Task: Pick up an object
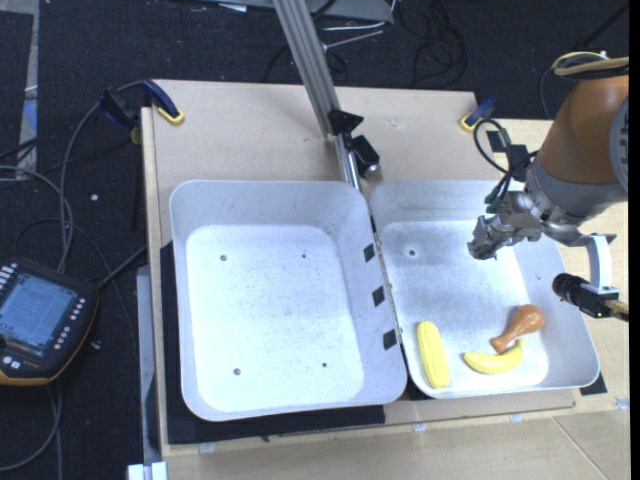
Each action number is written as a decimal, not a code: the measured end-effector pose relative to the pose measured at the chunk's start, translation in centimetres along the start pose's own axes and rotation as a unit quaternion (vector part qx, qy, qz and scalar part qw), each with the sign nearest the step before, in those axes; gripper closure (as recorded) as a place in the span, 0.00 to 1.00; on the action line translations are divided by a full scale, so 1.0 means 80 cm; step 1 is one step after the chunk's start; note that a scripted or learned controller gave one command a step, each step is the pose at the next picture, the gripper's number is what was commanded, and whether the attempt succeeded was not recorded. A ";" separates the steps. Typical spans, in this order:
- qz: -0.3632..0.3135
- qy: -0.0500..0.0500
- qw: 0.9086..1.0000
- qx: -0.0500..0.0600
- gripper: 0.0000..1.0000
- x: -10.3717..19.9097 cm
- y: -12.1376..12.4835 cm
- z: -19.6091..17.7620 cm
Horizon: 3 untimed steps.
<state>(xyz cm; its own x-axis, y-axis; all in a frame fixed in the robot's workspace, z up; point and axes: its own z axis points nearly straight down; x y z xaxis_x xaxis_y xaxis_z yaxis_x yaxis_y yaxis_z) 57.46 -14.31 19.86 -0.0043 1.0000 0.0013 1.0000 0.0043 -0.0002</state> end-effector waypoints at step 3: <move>0.000 0.000 1.000 0.000 1.00 0.205 -0.029 -0.006</move>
<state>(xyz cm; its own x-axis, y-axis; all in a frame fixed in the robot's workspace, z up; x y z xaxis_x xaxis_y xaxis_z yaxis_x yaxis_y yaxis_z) 55.07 2.07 20.39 -0.0052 1.0000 0.0014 1.0000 0.0052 0.0001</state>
